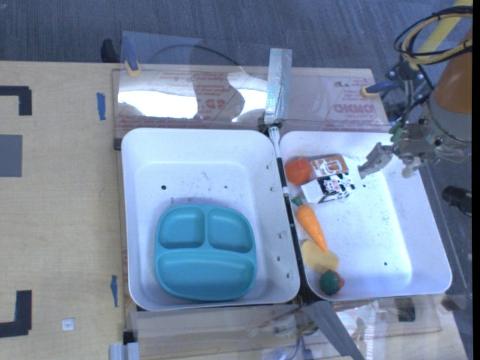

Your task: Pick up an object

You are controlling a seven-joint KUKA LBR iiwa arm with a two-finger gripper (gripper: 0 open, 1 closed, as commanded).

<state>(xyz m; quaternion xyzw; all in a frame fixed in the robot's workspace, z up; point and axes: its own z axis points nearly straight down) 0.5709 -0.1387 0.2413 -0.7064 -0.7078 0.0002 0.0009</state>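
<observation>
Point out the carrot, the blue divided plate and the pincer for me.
carrot (313,228): camera view, middle of its orange body.
blue divided plate (205,274): camera view, its large lower compartment.
pincer (391,158): camera view, midway between the fingertips, above the right bin's upper edge.

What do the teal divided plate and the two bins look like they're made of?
The teal divided plate looks like moulded plastic: uniform colour, rounded compartment edges, a soft satin sheen. The left bin and right bin also look like plastic, white and smooth with rounded corners and faint highlights, though coated metal can't be ruled out.
</observation>
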